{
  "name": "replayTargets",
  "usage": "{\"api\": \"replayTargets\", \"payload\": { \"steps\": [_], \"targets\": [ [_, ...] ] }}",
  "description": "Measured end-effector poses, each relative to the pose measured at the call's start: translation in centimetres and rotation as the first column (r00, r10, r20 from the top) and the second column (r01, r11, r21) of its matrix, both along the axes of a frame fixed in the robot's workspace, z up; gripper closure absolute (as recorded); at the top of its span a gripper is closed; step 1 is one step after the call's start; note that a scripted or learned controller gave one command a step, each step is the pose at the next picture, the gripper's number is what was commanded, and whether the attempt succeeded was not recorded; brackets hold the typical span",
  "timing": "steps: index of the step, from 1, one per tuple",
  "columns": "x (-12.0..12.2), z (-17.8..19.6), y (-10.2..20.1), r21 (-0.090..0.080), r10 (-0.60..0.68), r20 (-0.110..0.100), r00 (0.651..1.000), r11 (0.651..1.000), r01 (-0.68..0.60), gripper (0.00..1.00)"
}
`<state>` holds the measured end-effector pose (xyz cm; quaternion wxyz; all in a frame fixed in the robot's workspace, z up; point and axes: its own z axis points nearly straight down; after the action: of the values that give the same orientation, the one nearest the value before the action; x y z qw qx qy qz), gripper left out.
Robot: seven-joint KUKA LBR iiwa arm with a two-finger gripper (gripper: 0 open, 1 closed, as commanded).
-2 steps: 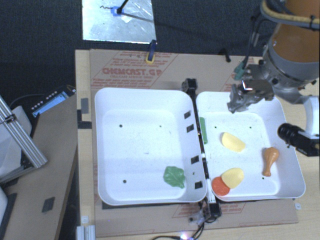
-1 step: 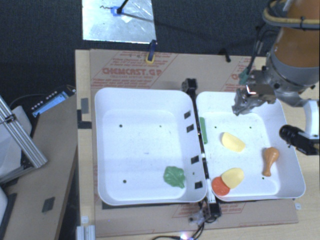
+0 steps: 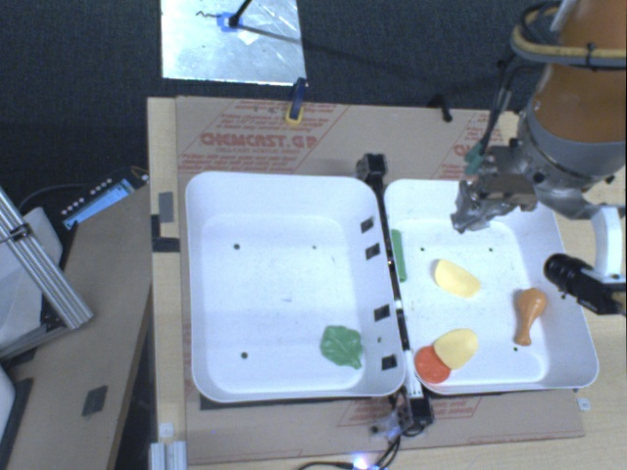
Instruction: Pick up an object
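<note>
- Hand (image 3: 468, 221): hangs over the rear part of the right bin (image 3: 568, 365), tips pointing down; nothing is visible between them, and whether they are spread or pressed together cannot be told from here.
- Arm (image 3: 578, 76): grey, with an orange band, entering from the right.
- Pale yellow piece (image 3: 457, 279): lies on the right bin's floor, just in front of the hand and apart from it.
- Green stick (image 3: 399, 255): lies along the right bin's left wall, near the hand.
- Drumstick-shaped brown piece (image 3: 529, 313): lies toward the right bin's right side.
- Yellow piece (image 3: 457, 347) and red-orange round piece (image 3: 431, 364): touching each other at the right bin's front-left corner.
- Green leafy piece (image 3: 342, 346): lies in the left bin (image 3: 211, 262), at its front-right part, well apart from the hand.
- Bench (image 3: 323, 130): a printed cardboard sheet lies under both bins.
</note>
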<state>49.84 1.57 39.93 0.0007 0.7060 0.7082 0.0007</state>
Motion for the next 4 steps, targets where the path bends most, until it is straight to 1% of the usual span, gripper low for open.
{"api": "replayTargets", "payload": {
  "steps": [1, 2, 3, 4],
  "targets": [
    [-1.2, -0.3, 1.6, 0.001, 0.002, 0.000, 1.000, 1.000, -0.002, 1.00],
    [-1.1, 10.1, 5.6, 0.004, 0.006, 0.012, 1.000, 1.000, -0.006, 1.00],
    [-1.2, 11.1, 8.2, 0.002, 0.003, 0.001, 1.000, 1.000, -0.003, 1.00],
    [-1.2, 13.7, 10.5, 0.002, 0.003, 0.002, 1.000, 1.000, -0.003, 1.00]
  ]
}}
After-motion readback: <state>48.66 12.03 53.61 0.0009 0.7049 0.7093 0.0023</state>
